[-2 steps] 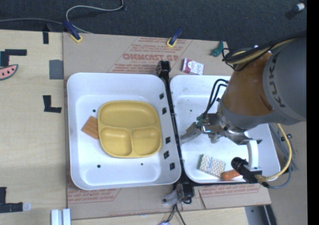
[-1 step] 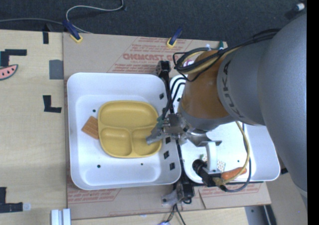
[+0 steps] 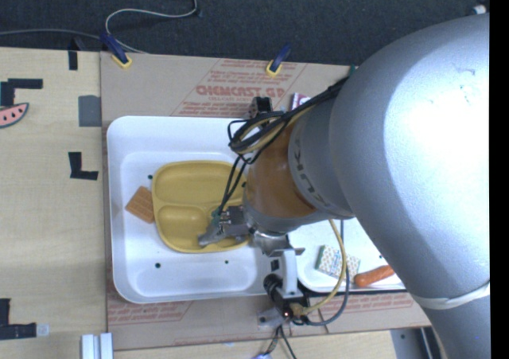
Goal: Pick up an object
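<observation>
Arm: grey KUKA arm (image 3: pixel 406 150) reaching in from the right, its large rounded body covering most of the right side of the view; orange band (image 3: pixel 274 186) above the wrist, black cables looped over it.

Gripper: gripper (image 3: pixel 213 236) low over the left bin, at the near right edge of the yellow tray. Its tip touches or overlaps the tray's rim. Whether it is apart, together or clamped on anything cannot be told; the wrist hides most of it.

Left bin: shallow white bin (image 3: pixel 127 270) with rounded corners, seated on a cardboard sheet.

Yellow tray: yellow divided tray (image 3: pixel 187 194) lying flat in the middle of the left bin, two compartments visible, its right part hidden under the wrist.

Brown piece: small flat brown piece (image 3: pixel 141 204) in the left bin, just beside the tray's left edge, partly tucked under it.

Right bin: white bin (image 3: pixel 330 230), mostly hidden beneath the arm; a bare strip shows below the wrist.

Patterned packet: small packet with a dotted pattern (image 3: pixel 330 258) in the right bin, near the wrist.

Orange object: slim orange object (image 3: pixel 374 275) in the right bin, just right of the packet, partly covered by the arm.

Cardboard sheet: brown cardboard with red lettering (image 3: pixel 159 87) under the bins, held at its far edge by two yellow-and-blue clips (image 3: pixel 119 55).

Bench: pale surface (image 3: pixel 48 214) to the left, marked with black tape pieces.
</observation>
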### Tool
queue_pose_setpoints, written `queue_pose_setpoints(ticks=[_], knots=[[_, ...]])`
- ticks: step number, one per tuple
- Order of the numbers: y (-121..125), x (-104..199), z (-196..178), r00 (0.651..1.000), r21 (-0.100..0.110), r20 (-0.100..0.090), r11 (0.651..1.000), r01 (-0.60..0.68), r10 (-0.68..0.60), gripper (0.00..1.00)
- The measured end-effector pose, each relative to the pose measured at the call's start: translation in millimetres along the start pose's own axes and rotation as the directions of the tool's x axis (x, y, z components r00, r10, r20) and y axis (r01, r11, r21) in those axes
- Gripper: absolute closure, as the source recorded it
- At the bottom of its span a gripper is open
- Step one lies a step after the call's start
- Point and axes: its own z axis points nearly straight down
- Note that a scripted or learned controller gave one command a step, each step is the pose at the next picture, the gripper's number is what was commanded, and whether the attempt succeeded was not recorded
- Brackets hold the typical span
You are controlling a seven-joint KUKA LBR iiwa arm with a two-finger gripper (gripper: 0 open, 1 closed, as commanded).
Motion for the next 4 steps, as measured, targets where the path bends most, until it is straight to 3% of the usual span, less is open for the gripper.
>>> queue_pose_setpoints(ticks=[1, 2, 3, 4], knots=[[0, -1, -8, 1.000, 0.003, 0.001, 1.000, -0.005, 0.005, 1.00], [80, 4, -165, 1.000, 0.007, 0.005, 1.000, 0.000, 0.000, 1.00], [26, -37, -397, 1.000, 0.007, 0.005, 1.000, -0.001, 0.001, 1.00], [27, -36, -406, 1.000, 0.009, 0.006, 1.000, 0.001, -0.001, 1.00]])
